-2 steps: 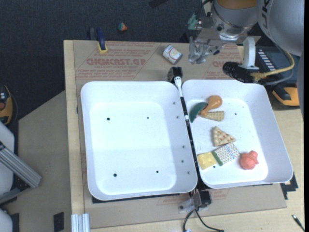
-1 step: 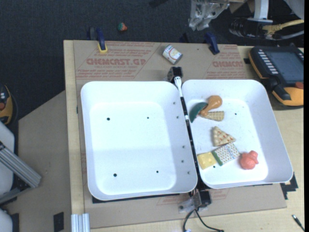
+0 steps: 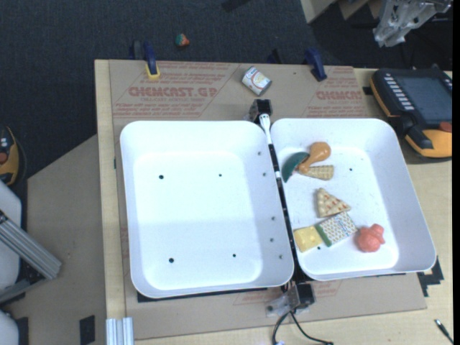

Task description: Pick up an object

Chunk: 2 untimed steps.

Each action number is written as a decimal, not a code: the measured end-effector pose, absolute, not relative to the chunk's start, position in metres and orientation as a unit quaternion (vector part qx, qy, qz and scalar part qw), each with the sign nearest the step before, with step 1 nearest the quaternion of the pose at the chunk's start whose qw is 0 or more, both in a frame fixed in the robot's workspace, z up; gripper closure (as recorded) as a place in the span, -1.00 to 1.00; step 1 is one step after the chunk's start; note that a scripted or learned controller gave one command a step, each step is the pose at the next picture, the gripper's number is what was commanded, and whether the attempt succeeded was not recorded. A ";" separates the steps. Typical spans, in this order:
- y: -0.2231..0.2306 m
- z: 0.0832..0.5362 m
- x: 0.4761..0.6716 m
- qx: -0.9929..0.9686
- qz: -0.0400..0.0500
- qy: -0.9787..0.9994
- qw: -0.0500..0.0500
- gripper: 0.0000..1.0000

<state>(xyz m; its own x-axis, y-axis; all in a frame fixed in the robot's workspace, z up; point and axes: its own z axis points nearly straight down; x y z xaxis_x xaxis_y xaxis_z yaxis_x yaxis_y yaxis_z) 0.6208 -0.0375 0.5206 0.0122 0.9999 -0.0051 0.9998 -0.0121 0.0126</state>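
Arm: one unit, seen in part at the upper right corner, raised well clear of the surface [image 3: 215,85]. Gripper [image 3: 402,21]: pale grey metal assembly, hanging from the top edge, nothing seen between its parts. Detail too blurred to resolve further.

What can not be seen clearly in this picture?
- Gripper, camera view: cut off by the top edge; finger state unclear.
- Small object on the floor: too small to identify.
- Teal piece in the right bin: partly hidden by the orange toy.
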 end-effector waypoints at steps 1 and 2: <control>0.020 0.428 0.535 0.705 -0.004 0.709 -0.005 1.00; 0.028 0.397 0.496 0.707 -0.002 0.707 -0.003 1.00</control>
<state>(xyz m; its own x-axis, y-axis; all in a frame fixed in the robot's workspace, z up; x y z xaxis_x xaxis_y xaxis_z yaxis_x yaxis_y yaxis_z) 0.4960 0.0285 0.3969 -0.0011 1.0000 0.0004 1.0000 0.0011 -0.0071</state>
